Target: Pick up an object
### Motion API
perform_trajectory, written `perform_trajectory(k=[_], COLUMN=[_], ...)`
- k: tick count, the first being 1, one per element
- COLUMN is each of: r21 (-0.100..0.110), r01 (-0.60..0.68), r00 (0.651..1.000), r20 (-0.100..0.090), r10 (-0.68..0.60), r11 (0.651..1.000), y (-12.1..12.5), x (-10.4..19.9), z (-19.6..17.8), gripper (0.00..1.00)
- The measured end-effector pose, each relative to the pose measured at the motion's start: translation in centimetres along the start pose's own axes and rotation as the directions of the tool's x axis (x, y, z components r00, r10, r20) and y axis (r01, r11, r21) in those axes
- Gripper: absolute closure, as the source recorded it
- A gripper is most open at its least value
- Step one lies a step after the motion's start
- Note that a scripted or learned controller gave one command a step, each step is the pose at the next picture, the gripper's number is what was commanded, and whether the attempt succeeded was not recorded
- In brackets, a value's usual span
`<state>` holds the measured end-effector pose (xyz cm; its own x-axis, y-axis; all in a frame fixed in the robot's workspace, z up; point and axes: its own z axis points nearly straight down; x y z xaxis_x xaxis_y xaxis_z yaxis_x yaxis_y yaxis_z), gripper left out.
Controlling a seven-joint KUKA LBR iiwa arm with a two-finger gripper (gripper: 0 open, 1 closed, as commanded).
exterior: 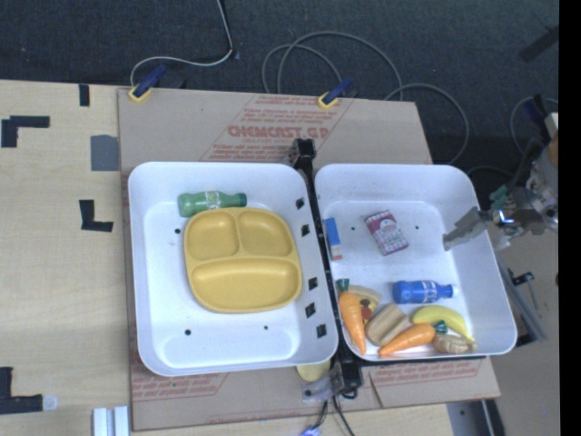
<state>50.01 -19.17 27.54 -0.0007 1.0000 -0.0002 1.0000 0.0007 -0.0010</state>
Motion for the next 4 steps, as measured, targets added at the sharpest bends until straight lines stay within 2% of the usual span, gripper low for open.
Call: perform_trajectory(k=[1, 2, 3, 4], r21=[0.011, -0.009, -0.007, -0.004], r01=[0.003, 0.000, 0.004, 0.000], r00=[1.000, 1.000, 1.000, 1.000], r20=[-0.005, 0.005, 0.003, 0.008], r10=[-0.003, 0.000, -0.004, 0.000], r11=[1.000, 1.000, 1.000, 1.000], y=[2.7, 0.3, 7.6, 12.3], x=[3.3, 4.8, 8.1, 8.9], z=[13.7, 19.1, 18.9, 18.9], gripper=[0.00, 0.00, 0.00, 0.00])
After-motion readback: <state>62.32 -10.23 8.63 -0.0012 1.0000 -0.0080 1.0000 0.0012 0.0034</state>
